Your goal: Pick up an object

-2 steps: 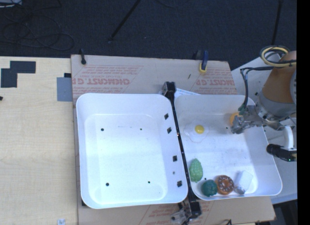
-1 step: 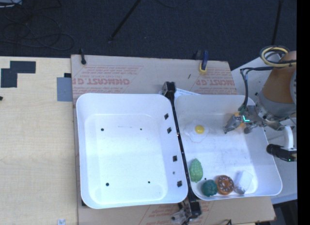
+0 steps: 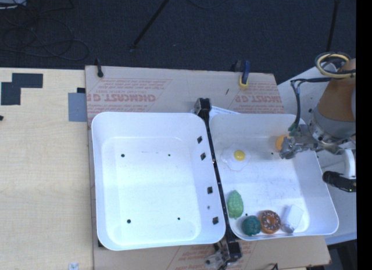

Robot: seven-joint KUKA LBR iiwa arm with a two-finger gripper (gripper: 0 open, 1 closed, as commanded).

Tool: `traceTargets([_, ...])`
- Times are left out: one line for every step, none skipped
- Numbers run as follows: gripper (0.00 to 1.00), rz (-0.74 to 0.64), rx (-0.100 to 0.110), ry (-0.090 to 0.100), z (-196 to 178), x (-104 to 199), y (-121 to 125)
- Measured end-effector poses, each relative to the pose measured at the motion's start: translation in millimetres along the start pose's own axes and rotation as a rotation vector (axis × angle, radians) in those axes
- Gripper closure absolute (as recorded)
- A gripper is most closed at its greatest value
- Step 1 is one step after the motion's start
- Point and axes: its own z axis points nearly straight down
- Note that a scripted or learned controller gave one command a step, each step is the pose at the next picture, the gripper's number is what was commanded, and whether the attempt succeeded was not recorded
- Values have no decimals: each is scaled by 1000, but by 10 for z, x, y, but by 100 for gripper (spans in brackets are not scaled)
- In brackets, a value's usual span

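Observation:
The right bin [image 3: 314,205] holds several small objects. A fried-egg toy [image 3: 238,156] lies near its left wall. A green leafy piece [image 3: 235,203] and a dark teal ball [image 3: 251,225] sit near the front, with a brown sprinkled donut [image 3: 269,221] and a white block [image 3: 293,216] beside them. An orange piece [image 3: 281,141] rests near the far right side. My gripper [image 3: 289,148] hangs at the bin's right edge, right beside the orange piece.
The left bin [image 3: 104,147] stands beside the right one, with a black divider strip [image 3: 209,164] between them. Both rest on a cardboard sheet [image 3: 145,92]. A blue clamp [image 3: 244,74] grips the cardboard's far edge. Cables hang at the right.

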Motion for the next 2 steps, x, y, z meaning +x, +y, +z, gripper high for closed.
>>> traceTargets([0,0,1,0,5,1,-1])
traceTargets([100,1,-1,-1,-97,-15,-2])
